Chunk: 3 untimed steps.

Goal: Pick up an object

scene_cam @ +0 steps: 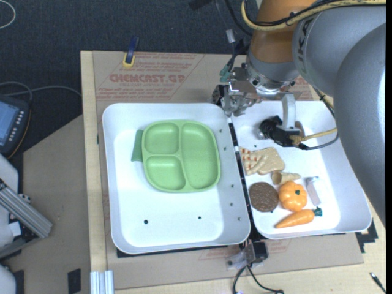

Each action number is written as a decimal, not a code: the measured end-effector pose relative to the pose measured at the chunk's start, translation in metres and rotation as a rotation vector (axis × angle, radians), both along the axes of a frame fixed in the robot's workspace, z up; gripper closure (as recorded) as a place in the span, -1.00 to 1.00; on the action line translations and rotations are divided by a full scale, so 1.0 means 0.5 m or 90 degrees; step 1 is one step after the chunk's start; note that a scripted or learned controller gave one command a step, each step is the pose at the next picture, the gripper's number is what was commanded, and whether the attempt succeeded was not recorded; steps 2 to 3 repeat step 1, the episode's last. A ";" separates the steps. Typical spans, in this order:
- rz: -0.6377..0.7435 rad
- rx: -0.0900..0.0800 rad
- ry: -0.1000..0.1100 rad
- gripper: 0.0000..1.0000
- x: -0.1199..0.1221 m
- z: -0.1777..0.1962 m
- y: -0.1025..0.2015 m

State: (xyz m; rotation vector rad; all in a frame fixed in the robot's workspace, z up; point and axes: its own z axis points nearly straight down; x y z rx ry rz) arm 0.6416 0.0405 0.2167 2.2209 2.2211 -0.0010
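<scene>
Beside the green plate [180, 155], food toys — cookie [264, 196], pumpkin [293, 195], carrot [297, 218] — lie well below the fingers [236, 100], whose opening I cannot tell.

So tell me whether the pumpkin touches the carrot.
Touching: in the camera view the pumpkin sits against the carrot, with no gap showing between them.

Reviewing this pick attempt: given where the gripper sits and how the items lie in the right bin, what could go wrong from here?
1. The gripper sits at the far rim where the two bins meet, apart from the food; a descent here would likely strike a wall or grab nothing.
2. The cookie, pumpkin, carrot and waffle piece crowd together in the right bin, so a grasp may nudge neighbours.
</scene>
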 end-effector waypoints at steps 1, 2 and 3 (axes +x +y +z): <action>0.000 0.000 -0.002 1.00 0.003 0.004 0.008; 0.000 0.000 -0.002 1.00 0.003 0.004 0.008; 0.000 0.000 -0.002 1.00 0.003 0.004 0.008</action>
